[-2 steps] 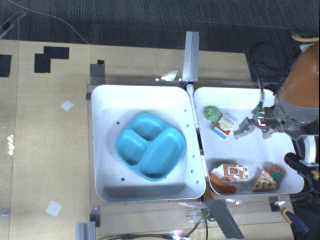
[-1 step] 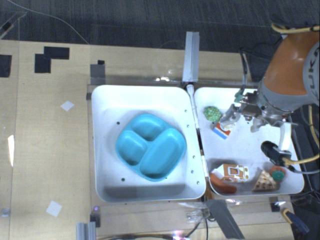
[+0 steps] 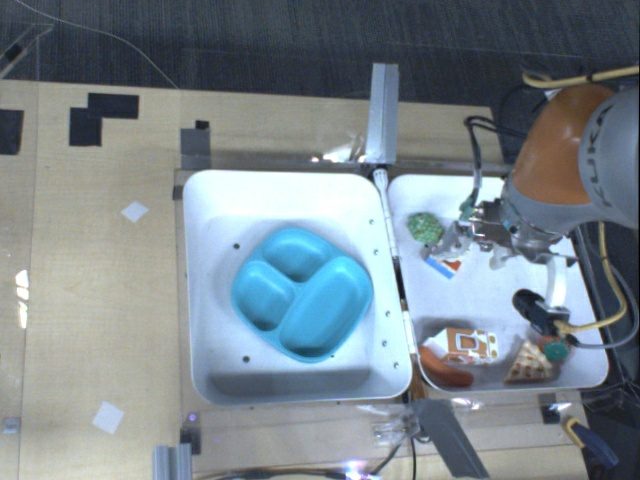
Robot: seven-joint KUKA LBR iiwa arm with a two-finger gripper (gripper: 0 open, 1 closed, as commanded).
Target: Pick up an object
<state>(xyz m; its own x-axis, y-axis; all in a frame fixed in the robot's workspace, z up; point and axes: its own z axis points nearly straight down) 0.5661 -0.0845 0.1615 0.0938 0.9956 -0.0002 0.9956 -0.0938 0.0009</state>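
Two white bins sit side by side on a pale wooden worktop (image 3: 90,298), with dark carpet (image 3: 300,18) beyond its far edge. Black tape marks (image 3: 100,116) lie on the wood at the far left, and a metal post (image 3: 384,108) stands behind the seam between the bins. The left bin (image 3: 205,268) holds a blue divided dish (image 3: 300,293), lying flat near its middle.

The right bin (image 3: 480,298) holds everything else. The thing closest to my hand (image 3: 472,230) is a small packet (image 3: 442,262), red, white and blue, lying flat in the bin's far left part, just beside the hand and slightly nearer me. A green lump (image 3: 425,228) lies just behind the packet, close to the bin's left wall. Along the near wall I see an orange-and-white box (image 3: 470,345), a red sausage (image 3: 445,368) touching its near left side, and a pizza slice (image 3: 530,364) to the right.

The arm (image 3: 560,158) comes in from the right and covers the far right corner of that bin. The hand is low over the bin floor, but it is small and cluttered from here, so I cannot tell whether it is spread or pressed together, or whether it touches the packet. The print on the packet is too small to read.
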